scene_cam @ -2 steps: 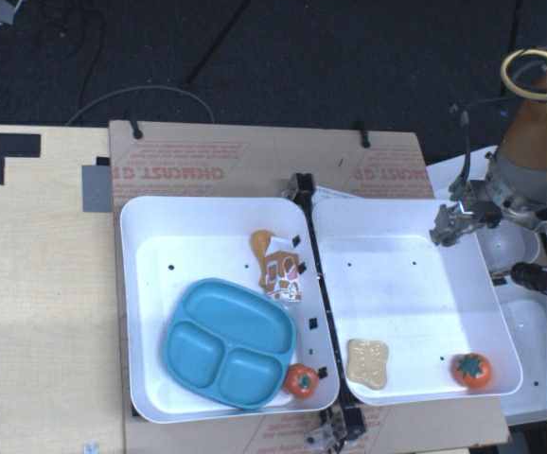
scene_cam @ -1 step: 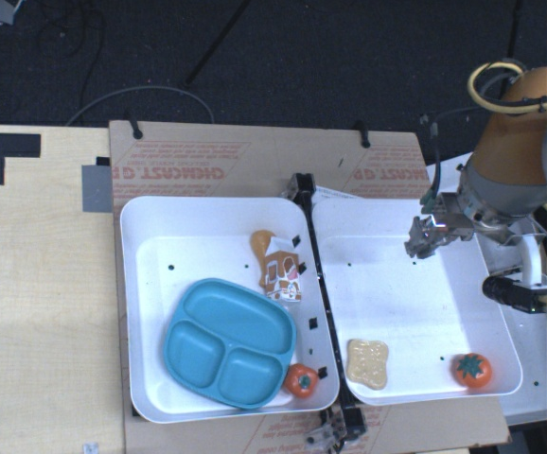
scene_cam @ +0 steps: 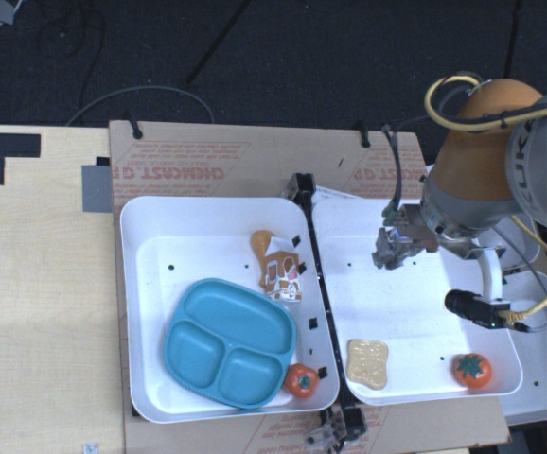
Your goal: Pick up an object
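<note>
My gripper (scene_cam: 389,255) hangs over the upper middle of the right bin (scene_cam: 415,310), pointing down and left, with nothing visible between its fingers. Below it, near the bin's front left corner, lies a pale yellow toast-shaped piece (scene_cam: 367,363). A red tomato (scene_cam: 472,371) sits in the same bin's front right corner. In the left bin (scene_cam: 146,253) lie a blue divided plate (scene_cam: 229,342), a small red tomato (scene_cam: 301,380) at the plate's right edge, and a brown-and-white snack packet (scene_cam: 279,270) against the right wall.
A black divider clamp (scene_cam: 313,282) runs between the two bins. The arm's orange band (scene_cam: 486,154) and cables stand over the right bin's far right side. Cardboard (scene_cam: 255,164) lies under the bins; a wooden bench top (scene_cam: 37,282) extends left.
</note>
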`<state>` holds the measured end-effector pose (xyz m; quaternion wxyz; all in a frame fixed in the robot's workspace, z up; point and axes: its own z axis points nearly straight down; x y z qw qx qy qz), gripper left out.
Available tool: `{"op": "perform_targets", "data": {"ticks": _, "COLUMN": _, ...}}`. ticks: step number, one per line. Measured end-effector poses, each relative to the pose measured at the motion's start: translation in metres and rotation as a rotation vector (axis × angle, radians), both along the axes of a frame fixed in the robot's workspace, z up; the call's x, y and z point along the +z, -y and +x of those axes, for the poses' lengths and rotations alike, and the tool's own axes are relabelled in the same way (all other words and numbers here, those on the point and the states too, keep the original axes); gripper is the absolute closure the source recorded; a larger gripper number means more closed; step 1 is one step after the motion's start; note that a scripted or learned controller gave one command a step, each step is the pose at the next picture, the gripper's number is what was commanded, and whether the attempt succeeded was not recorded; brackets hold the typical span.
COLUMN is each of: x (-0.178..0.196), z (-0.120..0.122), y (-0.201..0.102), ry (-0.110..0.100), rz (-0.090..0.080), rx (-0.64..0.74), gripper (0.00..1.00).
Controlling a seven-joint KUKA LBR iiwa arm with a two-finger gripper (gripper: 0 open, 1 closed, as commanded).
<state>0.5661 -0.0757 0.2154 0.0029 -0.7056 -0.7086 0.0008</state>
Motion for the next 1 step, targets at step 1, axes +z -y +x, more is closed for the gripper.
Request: {"op": "perform_targets", "data": {"ticks": 1, "x": -0.0004, "z": -0.0183, "y": -0.0609, "ry": 0.0, "rz": 0.0, "rx": 0.001, "gripper": 1.0}}
